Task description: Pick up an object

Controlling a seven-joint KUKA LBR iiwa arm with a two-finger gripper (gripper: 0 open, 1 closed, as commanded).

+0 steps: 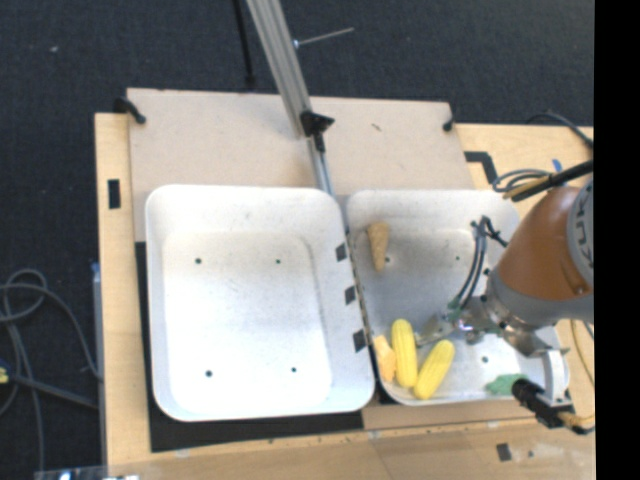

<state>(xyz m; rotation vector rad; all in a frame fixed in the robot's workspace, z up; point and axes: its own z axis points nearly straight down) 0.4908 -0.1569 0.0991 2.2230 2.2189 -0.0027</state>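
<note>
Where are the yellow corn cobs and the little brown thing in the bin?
Corn cobs (405, 352): camera view, on the middle of the left cob.
Brown thing (378, 244): camera view, on its middle, near the right bin's left wall.

Tan bench board (390, 138) under both bins, on dark carpet (120, 38). Aluminium extrusion mast (280, 53) rises at 12 o'clock, black clamp (316, 124) at its base. Loose cables (30, 318) on floor at 9 o'clock.
</note>
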